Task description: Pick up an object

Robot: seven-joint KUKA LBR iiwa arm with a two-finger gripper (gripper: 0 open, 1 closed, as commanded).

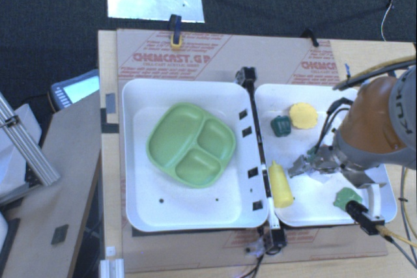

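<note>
Gripper (301,166) mid-bin (open floor beside yellow bottle (281,185)).

Green divided plate (191,145) in left bin (140,205).

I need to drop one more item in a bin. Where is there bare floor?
Left bin: bare strips around the green tray, widest along the near edge. Right bin is crowded: yellow bottle, dark green piece, yellow disc, green piece, gripper.

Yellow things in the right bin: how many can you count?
2. A round yellow piece lies near the far wall; a long yellow piece lies along the divider side, nearer the camera. The arm may hide others.
</note>
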